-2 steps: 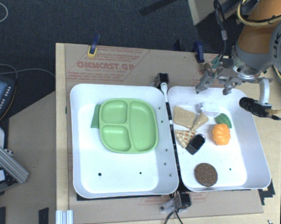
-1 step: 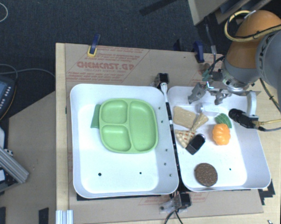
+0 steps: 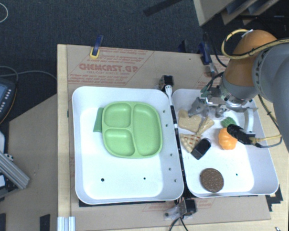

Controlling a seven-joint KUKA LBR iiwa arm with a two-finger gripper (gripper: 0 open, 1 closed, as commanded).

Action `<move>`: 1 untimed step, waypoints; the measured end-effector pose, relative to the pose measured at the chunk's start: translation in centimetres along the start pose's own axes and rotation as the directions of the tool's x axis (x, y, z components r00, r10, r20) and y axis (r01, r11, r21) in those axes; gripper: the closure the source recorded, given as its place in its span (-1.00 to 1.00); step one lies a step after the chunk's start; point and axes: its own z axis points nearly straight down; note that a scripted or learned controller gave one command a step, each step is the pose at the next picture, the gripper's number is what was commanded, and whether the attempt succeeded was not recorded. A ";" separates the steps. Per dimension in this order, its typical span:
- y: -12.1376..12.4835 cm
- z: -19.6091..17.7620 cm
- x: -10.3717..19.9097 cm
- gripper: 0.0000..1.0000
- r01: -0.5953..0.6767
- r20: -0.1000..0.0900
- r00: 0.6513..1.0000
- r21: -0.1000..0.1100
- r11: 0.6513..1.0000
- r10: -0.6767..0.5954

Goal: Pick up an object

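Over the right bin point(image 3: 256, 182), the arm's claw point(image 3: 208, 107) hangs low at the bin's far end, just above a pale wedge-shaped toy point(image 3: 191, 122); whether it is open or closed cannot be told. In that bin an orange toy point(image 3: 226, 139), black block point(image 3: 200, 148) and brown disc point(image 3: 212, 180) lie nearer the camera.

The arm point(image 3: 261, 60) runs off the right edge, so its base is cut off. The wrist hides the gripper's point(image 3: 208, 107) fingertips and covers the far wall of the right bin point(image 3: 262, 165). A green thing point(image 3: 228, 122) beside the orange piece point(image 3: 226, 139) is partly under the wrist; its shape cannot be told. Under the green tray point(image 3: 132, 129) a darker green corner point(image 3: 97, 121) sticks out, the rest hidden.
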 end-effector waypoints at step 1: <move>0.5 1.4 -0.4 -1.00 0.000 0.009 1.000 -0.015 1.000 0.000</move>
